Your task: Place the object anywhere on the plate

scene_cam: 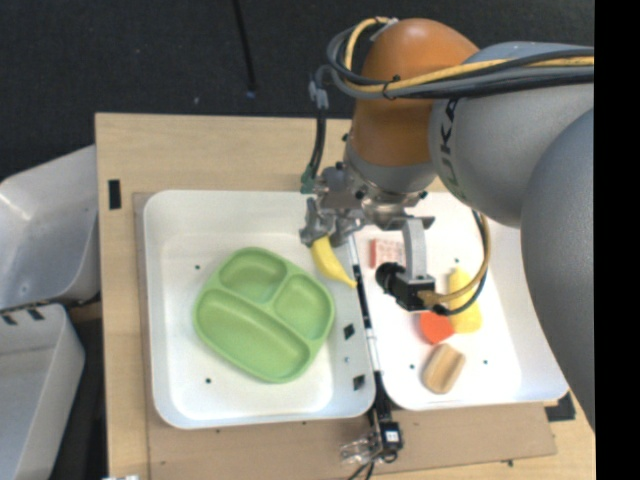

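A green divided plate point(262, 313) lies in the left white bin point(170, 258). My gripper point(331, 230) hangs over the ridge between the two bins, just off the plate's upper right corner. It is shut on a yellow banana point(329, 259), whose upper end sits between the fingers. The banana's lower end points down and to the right, past the plate's rim. The arm's orange band and grey wrist hide the back of the right bin.
The right bin point(500, 368) holds a pink-and-white packet point(385, 252), an orange piece point(435, 327), a yellow item point(463, 306) and a tan bread-like roll point(443, 369). A black cable fitting point(402, 289) hangs beside the wrist.
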`<state>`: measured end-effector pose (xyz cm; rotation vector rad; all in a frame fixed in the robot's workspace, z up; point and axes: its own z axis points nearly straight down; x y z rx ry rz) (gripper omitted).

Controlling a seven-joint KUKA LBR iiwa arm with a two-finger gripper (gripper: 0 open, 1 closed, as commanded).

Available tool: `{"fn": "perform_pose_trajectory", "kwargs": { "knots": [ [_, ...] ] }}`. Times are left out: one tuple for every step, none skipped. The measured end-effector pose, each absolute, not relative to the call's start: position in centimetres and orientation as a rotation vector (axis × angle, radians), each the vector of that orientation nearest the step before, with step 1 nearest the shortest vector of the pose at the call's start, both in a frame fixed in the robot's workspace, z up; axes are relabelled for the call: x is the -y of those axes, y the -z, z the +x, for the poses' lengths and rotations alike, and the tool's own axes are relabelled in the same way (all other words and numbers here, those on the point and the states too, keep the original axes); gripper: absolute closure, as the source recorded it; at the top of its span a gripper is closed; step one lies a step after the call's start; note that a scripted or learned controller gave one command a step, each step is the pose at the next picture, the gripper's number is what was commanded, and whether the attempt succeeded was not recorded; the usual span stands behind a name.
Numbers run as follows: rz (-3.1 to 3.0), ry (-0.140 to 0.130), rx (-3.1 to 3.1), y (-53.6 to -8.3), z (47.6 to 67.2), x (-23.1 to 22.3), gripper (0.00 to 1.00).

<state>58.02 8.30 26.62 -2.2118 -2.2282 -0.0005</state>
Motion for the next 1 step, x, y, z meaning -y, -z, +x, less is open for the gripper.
{"fn": "perform_pose_trajectory", "kwargs": {
  "knots": [
    [-2.218,0.0,2.224,-26.63,58.06,-7.98,0.0]
  ]
}}
